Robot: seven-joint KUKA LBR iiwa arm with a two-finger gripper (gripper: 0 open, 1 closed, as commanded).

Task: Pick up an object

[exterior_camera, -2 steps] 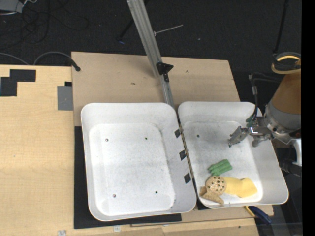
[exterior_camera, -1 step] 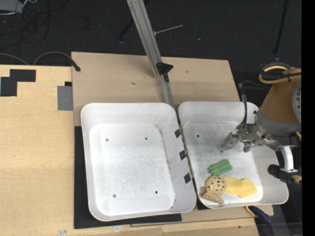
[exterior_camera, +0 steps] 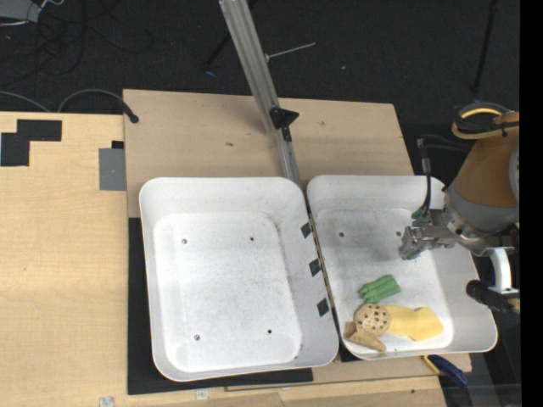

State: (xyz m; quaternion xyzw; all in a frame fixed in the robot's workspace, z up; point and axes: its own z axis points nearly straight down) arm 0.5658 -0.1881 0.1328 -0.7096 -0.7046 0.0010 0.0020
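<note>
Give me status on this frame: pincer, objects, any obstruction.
Pincer low over right bin, nothing seen held. Green piece, yellow piece, tan perforated piece clustered at near edge, apart from it. Path between looks unobstructed.

Three objects lie in the right bin's near corner.

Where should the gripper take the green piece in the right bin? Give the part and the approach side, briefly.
Probably across the narrow middle of the green piece, coming straight down from above. It lies flat and elongated on the floor of the right bin, slanting up to the right, so fingers closing across its short width should fit. It sits apart from the yellow object and the tan perforated ball, leaving room. The gripper hangs above.
</note>
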